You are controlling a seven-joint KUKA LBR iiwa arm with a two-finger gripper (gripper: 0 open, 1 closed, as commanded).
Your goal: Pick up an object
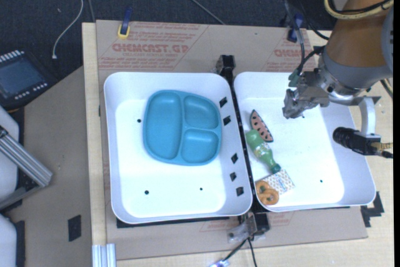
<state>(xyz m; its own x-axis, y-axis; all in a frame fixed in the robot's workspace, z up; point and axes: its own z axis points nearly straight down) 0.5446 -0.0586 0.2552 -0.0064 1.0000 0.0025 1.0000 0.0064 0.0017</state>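
In the right bin [325,159], three small objects lie along its left side: a watermelon slice toy [260,125], a green bottle-shaped toy [262,148] below it, and an orange and patterned piece [273,187] near the front left corner. My gripper [294,108] hangs over the upper middle of the right bin, to the right of and above the watermelon slice, apart from it. Nothing shows between the fingers.
The left bin [125,153] holds a blue divided plate [182,127]. A black divider with clips [234,134] runs between the bins. The arm's orange band [362,15] and a black fitting [353,139] sit over the right bin's right side. Cables lie behind the bench.
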